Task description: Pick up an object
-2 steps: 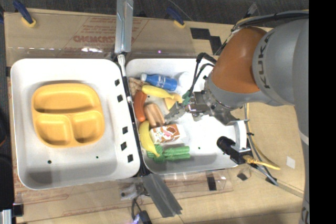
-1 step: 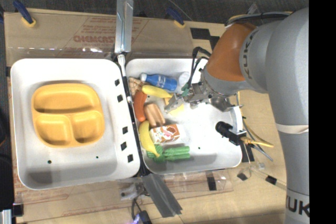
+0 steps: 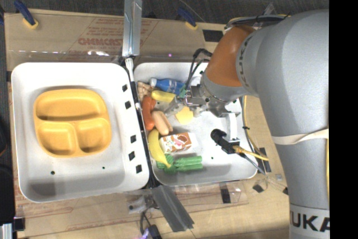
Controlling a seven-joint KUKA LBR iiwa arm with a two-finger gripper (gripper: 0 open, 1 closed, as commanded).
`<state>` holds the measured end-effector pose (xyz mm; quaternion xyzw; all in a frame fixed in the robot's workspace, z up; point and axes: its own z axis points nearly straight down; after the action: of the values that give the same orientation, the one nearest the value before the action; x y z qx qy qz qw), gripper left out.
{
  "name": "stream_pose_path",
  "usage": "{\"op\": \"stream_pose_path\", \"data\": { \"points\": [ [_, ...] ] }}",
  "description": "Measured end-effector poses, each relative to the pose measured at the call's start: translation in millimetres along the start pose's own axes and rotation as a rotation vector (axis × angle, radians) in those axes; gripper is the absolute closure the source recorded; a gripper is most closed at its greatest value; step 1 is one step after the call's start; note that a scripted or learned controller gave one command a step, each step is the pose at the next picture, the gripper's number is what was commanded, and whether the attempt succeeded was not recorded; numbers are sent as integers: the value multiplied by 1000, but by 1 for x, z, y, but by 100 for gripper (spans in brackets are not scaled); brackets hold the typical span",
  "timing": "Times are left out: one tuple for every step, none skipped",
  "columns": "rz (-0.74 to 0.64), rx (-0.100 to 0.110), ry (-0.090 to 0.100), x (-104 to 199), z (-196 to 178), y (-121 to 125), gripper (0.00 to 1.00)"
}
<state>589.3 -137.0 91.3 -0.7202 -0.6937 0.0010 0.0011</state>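
Arm [image 3: 279, 81] over toy-filled right bin [image 3: 235, 170]

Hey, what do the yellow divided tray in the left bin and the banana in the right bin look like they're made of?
The yellow tray looks like moulded plastic, matte to slightly glossy: one even colour, rounded compartment edges, soft highlights. The banana is probably a plastic toy: its yellow is uniform and smooth, with no spots, though the view is too coarse to be sure. Both bins, like the left bin, look like thin formed white plastic.
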Motion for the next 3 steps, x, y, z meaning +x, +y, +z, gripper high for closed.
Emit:
{"op": "stream_pose_path", "data": {
  "points": [
    [-3,1,1,0,-10,0,100],
    [-185,-7,1,98,-104,42,100],
    [-175,1,0,83,-109,21,100]
  ]
}}
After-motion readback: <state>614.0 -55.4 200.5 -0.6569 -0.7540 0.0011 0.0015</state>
